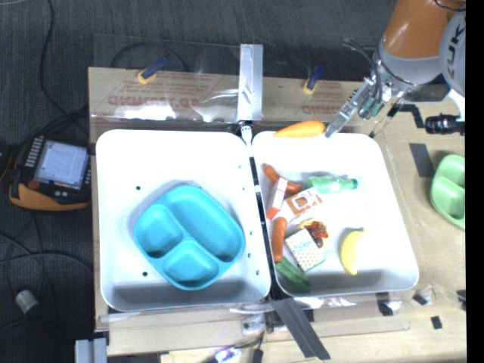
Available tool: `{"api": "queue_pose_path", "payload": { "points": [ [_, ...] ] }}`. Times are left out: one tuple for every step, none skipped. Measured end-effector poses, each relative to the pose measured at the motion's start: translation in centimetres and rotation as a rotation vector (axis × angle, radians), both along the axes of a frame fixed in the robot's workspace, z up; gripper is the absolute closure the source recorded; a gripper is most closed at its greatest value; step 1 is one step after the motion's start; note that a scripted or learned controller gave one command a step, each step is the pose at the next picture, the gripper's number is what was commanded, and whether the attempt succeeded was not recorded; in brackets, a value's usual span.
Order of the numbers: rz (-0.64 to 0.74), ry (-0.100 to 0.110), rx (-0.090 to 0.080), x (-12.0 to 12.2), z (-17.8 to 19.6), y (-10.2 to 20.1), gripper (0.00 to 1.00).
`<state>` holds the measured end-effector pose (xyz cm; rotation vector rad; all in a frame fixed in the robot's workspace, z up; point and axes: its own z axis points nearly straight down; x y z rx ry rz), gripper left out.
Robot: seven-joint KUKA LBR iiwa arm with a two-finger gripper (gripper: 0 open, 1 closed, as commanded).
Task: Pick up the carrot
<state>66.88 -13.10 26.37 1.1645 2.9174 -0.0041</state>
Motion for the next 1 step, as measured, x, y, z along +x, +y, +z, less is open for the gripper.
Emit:
{"api": "queue_pose_path", "payload": {
  "points": [
    [0.373,0.001,0.004,-3.47,-5.65,-2.67,1.0]
  ]
}}
